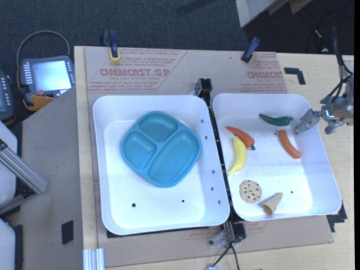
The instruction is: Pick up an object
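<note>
A dark carpeted floor surrounds a pale wooden bench, whose top is partly covered by a sheet printed with red lettering. Two shallow white bins sit side by side on it, touching along their inner edges. The left bin holds a blue divided plate, lying flat near its middle. A handheld screen unit with a looped cable rests off the bench at the left.

The right bin holds the small things. A yellow banana lies near its left wall, with an orange-red pepper just above it, the two touching or nearly so. A dark green pepper lies toward the far wall, and an orange carrot-like piece lies near it. A round biscuit and a tan cone sit close together near the front wall.

The gripper sits at the right bin's far right edge, over the rim. One grey finger points toward the green pepper without touching it. Nothing is seen between the fingers; how far apart they stand cannot be told.
</note>
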### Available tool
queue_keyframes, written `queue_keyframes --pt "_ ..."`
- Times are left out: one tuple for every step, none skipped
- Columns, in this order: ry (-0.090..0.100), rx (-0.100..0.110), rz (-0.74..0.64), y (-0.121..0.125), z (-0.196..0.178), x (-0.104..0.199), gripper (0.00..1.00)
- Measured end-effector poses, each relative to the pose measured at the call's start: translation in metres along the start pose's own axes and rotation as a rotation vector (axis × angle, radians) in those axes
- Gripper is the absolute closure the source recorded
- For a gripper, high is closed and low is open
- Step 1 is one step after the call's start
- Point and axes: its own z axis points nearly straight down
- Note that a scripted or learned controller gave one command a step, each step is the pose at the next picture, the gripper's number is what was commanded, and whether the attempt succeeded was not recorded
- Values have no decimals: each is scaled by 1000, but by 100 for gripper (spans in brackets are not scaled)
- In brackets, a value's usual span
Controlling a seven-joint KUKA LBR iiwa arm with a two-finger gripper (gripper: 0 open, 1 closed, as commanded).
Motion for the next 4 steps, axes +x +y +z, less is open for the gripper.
queue_keyframes --pt "2 4 -1 3 42 4 0" --pt "3 7 1 -6 103 3 0" --pt "7 4 -2 -5 129 6 0" --pt "2 0 -1 -5 118 5 100"
